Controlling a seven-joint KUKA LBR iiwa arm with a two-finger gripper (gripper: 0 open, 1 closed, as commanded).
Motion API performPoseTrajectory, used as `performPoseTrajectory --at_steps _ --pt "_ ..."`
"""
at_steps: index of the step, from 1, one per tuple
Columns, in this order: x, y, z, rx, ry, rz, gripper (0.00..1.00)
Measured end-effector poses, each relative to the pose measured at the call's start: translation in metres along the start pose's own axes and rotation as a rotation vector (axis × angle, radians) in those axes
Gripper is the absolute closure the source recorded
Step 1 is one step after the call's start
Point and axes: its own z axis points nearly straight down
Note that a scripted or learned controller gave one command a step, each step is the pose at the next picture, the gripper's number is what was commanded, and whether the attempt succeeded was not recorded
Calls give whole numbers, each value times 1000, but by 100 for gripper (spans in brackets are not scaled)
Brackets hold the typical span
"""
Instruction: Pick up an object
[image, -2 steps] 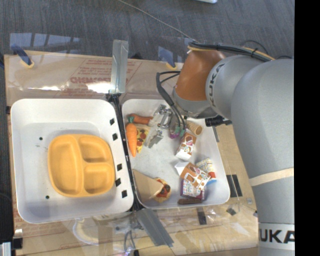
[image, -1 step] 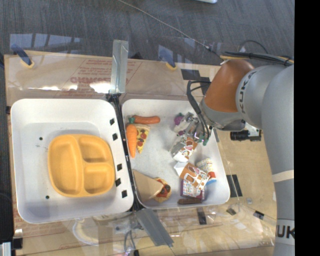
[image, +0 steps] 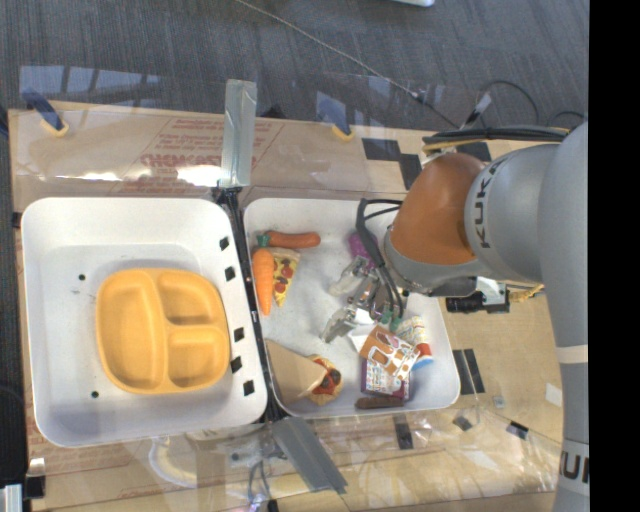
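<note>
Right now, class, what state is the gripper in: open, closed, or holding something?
Gripper: over the right bin; open or closed cannot be told, and nothing is seen held.

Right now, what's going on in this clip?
The arm reaches into the right bin, its gripper low among the toy food there. Nothing shows between its fingers. A carrot, a sausage and a pizza slice lie near the bin's left wall, and a printed packet sits beside the gripper. The left bin holds a yellow tray.
</note>
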Motion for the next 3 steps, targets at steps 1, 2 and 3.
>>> performPoseTrajectory --at_steps 1,2,3 --pt "-103 -4 0 1 -7 -73 0" --pt "-35 -32 0 -2 -8 16 0" --pt "12 -31 2 0 -3 23 0"
